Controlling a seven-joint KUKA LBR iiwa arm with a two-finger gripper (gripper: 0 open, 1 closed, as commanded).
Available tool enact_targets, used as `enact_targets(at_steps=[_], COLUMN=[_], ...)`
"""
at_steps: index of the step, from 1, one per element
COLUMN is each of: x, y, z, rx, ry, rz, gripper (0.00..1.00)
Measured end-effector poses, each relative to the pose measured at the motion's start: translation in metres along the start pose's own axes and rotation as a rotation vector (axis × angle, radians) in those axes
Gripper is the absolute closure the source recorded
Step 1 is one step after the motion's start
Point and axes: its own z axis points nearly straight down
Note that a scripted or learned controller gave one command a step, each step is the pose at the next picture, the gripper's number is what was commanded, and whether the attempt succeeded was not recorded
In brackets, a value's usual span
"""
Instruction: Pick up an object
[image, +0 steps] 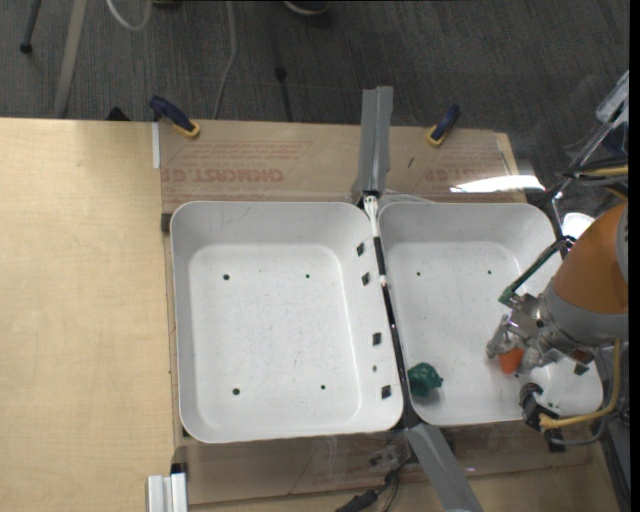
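Note:
My gripper (512, 350) is down in the right bin (450, 235), near its right wall, on the grey arm with the orange band (598, 272) that comes in from the right. A small orange-red object (510, 361) shows right at the gripper's tip, partly covered by it. I cannot see whether it is gripped or just lying on the bin floor. A small dark green object (424, 379) lies on the floor of the same bin near the front left corner, well apart from the gripper.
The left bin (200, 300) sits beside the right one, with a grey divider bar (376, 140) running back between them. Two clamps (175, 116) hold the cardboard behind the bins. Cables (560, 418) hang by the right bin's front right corner.

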Motion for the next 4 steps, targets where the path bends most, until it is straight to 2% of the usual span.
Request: enact_targets(at_steps=[1, 2, 3, 4], x=[-0.022, -0.007, 0.037, 0.058], y=[0.015, 0.004, -0.011, -0.016], z=[-0.140, 0.000, 0.000, 0.000], rx=[-0.002, 0.002, 0.001, 0.000], ry=[-0.001, -0.001, 0.000, -0.001], rz=[0.125, 0.543, 0.119, -0.528], gripper=[1.00, 1.00, 1.00, 1.00])
